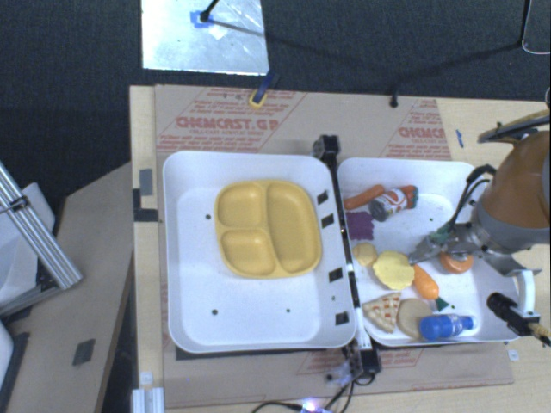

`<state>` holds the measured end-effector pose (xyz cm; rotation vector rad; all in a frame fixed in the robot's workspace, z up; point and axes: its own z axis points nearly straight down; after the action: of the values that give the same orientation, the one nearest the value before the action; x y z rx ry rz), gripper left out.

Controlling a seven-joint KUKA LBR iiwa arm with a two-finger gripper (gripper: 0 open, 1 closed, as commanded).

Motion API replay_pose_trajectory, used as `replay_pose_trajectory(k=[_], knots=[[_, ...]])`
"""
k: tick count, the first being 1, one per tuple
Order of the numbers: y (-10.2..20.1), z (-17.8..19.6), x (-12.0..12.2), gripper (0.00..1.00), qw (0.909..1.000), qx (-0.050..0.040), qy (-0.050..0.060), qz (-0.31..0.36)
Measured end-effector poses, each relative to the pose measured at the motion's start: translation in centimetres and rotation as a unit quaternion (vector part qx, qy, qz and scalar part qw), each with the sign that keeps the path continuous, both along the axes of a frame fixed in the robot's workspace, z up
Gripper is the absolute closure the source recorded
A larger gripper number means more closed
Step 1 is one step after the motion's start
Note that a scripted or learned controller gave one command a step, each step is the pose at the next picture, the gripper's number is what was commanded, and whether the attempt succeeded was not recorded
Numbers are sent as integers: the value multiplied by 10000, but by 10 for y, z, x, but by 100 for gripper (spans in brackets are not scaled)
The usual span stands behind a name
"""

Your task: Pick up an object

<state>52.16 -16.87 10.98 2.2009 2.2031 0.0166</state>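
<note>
Nearest, along the lower edge of the right bin point(405, 169), lie a blue bottle point(445, 325), a round tan biscuit point(411, 313) touching it and a pizza slice point(382, 311) at the lower left corner. Just above them sit a yellow piece point(393, 269), an orange carrot point(426, 281) beside it and a small pale piece point(366, 253). At mid right of the frame the gripper point(441, 243) hangs low over the bin near an orange disc point(455, 262); whether its fingers are apart or closed I cannot tell. Farther up are a purple block point(359, 225), a second carrot point(365, 199) and a red-and-white can point(396, 201) on its side. Left of centre, the left bin point(185, 317) holds a yellow divided plate point(267, 228). At the upper left, beyond the bench point(284, 110), lies a silver sheet point(207, 24).
</note>
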Motion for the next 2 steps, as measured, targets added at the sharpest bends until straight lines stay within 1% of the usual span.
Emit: replay_pose_trajectory(k=[1,2], knots=[[-2,11,1,100,10000,-29,-24,-14],[1,62,-7,100,9999,52,111,13]])
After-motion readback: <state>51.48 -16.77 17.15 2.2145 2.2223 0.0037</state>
